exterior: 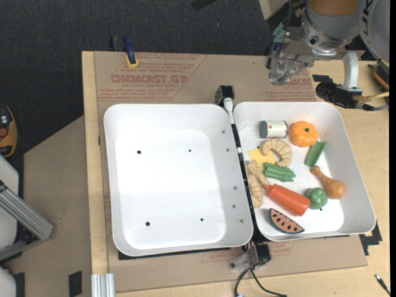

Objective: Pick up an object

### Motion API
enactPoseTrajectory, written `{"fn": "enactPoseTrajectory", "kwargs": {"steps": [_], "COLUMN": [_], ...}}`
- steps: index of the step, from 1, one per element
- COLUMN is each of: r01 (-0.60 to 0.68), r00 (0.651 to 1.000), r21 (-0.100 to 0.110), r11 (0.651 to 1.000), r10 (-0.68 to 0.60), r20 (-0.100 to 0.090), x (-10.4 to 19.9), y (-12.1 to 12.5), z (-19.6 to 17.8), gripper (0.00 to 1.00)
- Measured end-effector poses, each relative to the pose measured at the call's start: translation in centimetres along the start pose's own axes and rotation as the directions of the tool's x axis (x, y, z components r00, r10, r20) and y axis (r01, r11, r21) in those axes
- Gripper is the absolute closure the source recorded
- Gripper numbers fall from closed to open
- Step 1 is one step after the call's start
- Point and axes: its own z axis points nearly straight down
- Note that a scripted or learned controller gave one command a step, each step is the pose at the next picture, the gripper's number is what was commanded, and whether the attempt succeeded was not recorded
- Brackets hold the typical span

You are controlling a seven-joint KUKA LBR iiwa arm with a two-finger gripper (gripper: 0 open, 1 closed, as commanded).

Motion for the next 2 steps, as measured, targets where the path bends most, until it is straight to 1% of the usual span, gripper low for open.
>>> {"fn": "enactPoseTrajectory", "kwargs": {"steps": [1,2], "r01": [0.004,0.006], "r00": [1.0,1.0], "r21": [0.017,0.008], "r11": [1.0,1.0], "r10": [-0.004,-0.006], "r20": [-0.003,-0.004], "x": [5.7,14.1], "y": [-0.2,-0.1], "z": [2.3,1.1], "gripper": [1.0,1.0]}}
